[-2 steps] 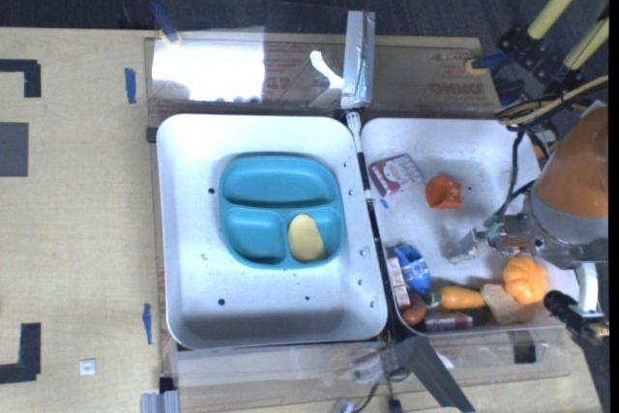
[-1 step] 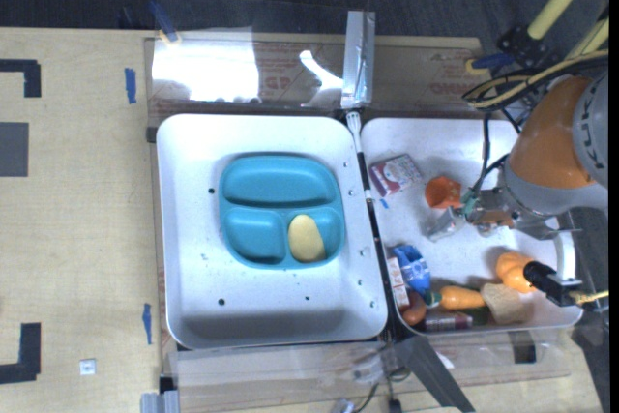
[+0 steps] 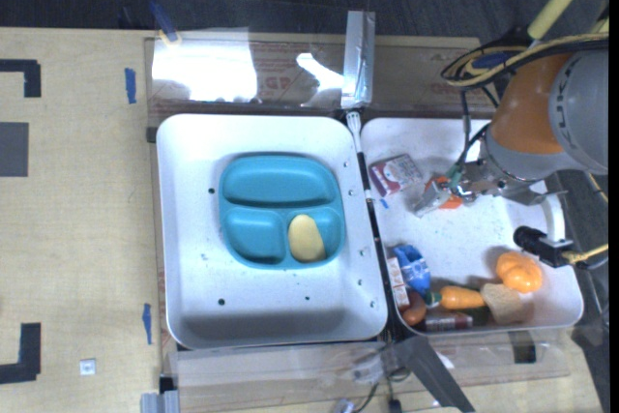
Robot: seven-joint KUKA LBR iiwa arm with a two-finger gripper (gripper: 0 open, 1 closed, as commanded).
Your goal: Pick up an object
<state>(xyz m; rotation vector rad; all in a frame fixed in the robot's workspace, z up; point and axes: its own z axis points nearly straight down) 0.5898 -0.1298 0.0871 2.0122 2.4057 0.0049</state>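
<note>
No text can be read. The red-and-white packet (image 3: 395, 174) in the right bin (image 3: 484, 237) bears print — too blurred to make out.

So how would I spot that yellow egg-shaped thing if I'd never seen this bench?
Look at the left white bin, which holds a blue divided tray. In the tray's lower right compartment lies a pale yellow egg-shaped object. It lies alone in the tray, while the other small items are in the right bin.

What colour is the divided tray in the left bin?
Blue-teal, the divided tray, clearest in the camera view.
</note>
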